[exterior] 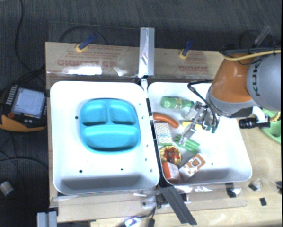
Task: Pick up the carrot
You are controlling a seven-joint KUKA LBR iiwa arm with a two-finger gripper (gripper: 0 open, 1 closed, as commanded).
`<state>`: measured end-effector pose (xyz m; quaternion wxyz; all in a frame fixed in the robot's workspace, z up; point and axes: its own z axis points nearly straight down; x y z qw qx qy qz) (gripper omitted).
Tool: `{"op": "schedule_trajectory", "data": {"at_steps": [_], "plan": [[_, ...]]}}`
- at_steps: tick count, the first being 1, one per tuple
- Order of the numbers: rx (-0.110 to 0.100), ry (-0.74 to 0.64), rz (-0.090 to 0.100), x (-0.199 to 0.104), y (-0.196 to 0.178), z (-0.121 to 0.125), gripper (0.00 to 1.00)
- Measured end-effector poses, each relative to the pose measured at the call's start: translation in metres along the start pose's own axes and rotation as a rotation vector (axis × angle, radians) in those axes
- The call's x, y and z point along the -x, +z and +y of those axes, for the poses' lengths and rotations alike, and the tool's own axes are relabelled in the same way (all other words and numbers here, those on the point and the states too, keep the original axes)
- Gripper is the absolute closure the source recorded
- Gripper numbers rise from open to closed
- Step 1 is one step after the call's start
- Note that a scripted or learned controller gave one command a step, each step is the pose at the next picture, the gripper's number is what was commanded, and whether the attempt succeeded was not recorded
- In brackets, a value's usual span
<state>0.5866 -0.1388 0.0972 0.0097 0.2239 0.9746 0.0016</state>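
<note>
The arm (262, 84) is big and round. Its far part is smooth grey with dark letters, "KU", on its side. Next comes a wide orange band (231, 79), shaped like a bowl. Below the band sits a dark grey ring. A thin black cable (198, 84) loops out beside the band. The gripper (197, 118) is small, shiny silver metal with thin parts.

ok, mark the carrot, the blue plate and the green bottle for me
carrot (165, 119): camera view, middle of its orange body.
blue plate (109, 144): camera view, bare floor of its large compartment.
green bottle (175, 102): camera view, middle of its side.
</note>
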Motion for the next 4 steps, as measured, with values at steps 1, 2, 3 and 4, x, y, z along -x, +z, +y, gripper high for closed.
{"op": "schedule_trajectory", "data": {"at_steps": [1,2,3,4], "plan": [[-0.004,-0.023,0.016,0.015,-0.059,0.006,0.00],[-0.009,-0.145,0.014,0.047,0.009,0.002,0.00],[-0.008,0.206,0.002,0.014,0.007,0.024,0.00],[-0.007,0.205,0.001,0.015,-0.003,0.025,1.00]]}}
